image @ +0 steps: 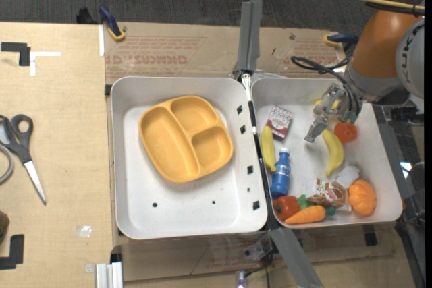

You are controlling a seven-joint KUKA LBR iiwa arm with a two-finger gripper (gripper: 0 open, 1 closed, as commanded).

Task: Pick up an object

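Observation:
The right bin (385, 145) holds several toy foods. A yellow banana (333, 153) lies in its middle, with a red tomato (347, 132) just to the right. My gripper (325, 125) hangs over the bin's upper middle, just above the banana's top end and left of the tomato. It is open, and nothing sits between its fingers. A red-and-white box (278, 122), a smaller yellow banana (268, 148) and a blue bottle (281, 173) lie along the bin's left side.
An orange pumpkin (362, 197), a carrot (306, 214), a red pepper (283, 204) and a snack packet (329, 192) crowd the right bin's front. The left bin (128, 199) holds a yellow divided plate (187, 138). Scissors (23, 152) lie on the bench at far left.

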